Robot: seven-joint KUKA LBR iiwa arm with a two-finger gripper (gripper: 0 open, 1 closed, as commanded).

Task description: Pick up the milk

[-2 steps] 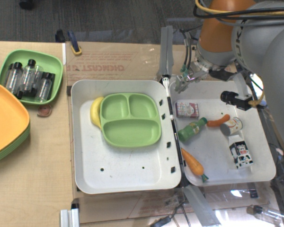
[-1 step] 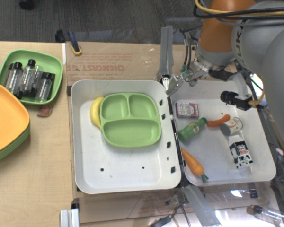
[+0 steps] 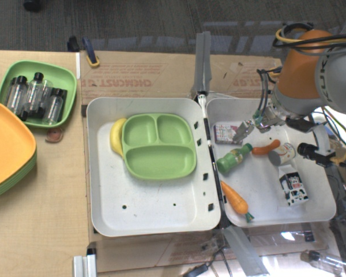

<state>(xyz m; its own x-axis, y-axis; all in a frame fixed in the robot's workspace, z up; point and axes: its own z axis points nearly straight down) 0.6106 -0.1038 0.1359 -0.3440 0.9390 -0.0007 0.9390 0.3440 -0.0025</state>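
Note:
The milk (image 3: 293,188) is a small white carton with black patches, lying in the right bin (image 3: 317,212) near its front right side. My gripper (image 3: 242,131) hangs over the back left part of that bin, beside a pink and white packet (image 3: 223,133). It points down and to the left from the orange-banded wrist (image 3: 300,68). The gripper is well away from the milk, up and to the left of it, and nothing shows in its grasp.
The right bin also holds a green bottle (image 3: 233,158), a carrot (image 3: 237,198), a red-orange item (image 3: 267,149) and a small white cup (image 3: 284,153). The left bin (image 3: 155,212) holds a green divided plate (image 3: 159,145) over a yellow item (image 3: 116,136). A green tray of bottles (image 3: 37,94) and orange plates (image 3: 8,149) sit far left.

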